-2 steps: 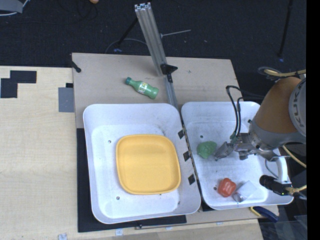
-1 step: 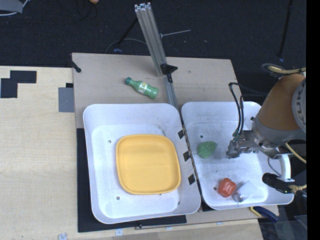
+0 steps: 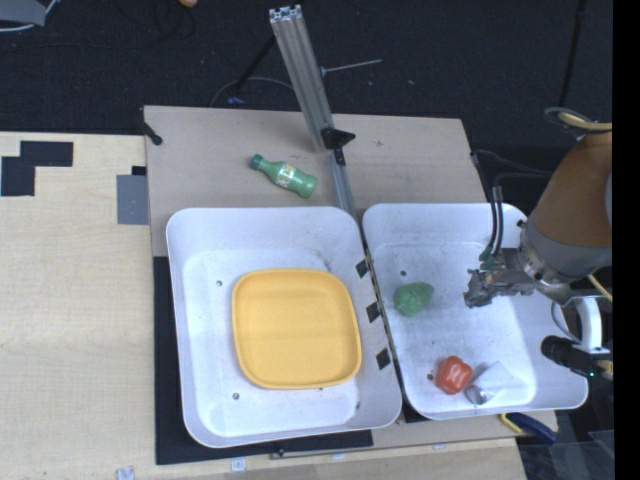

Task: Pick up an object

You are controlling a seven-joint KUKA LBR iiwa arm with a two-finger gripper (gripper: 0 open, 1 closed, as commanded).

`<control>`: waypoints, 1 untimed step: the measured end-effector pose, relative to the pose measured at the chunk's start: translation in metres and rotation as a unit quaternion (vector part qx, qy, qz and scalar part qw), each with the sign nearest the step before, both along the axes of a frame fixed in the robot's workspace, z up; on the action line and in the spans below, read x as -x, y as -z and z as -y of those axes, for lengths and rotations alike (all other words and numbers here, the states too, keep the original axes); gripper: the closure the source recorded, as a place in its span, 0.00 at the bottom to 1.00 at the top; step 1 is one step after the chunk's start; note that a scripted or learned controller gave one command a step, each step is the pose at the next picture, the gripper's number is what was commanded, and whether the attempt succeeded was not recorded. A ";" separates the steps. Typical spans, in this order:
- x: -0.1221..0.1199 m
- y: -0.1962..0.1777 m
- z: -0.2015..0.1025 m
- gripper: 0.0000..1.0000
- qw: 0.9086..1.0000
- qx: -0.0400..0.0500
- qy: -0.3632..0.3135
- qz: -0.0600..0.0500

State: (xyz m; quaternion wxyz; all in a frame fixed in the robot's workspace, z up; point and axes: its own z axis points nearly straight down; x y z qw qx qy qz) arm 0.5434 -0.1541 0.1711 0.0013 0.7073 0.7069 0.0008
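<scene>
Here, green object (image 3: 413, 297) well left of claw (image 3: 480, 293), claw's state unclear.

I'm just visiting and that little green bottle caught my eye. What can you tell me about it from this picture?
The green bottle is small and looks like plastic, with a green cap and a pale label around its body. It lies on its side on the bare bench board, above the left bin and outside both bins, cap end pointing up-left. It lies left of a slanted metal rail. Nothing but the board touches it.
</scene>
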 end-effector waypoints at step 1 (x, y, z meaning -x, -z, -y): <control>0.005 -0.044 -0.003 1.00 1.000 0.000 0.000 0.000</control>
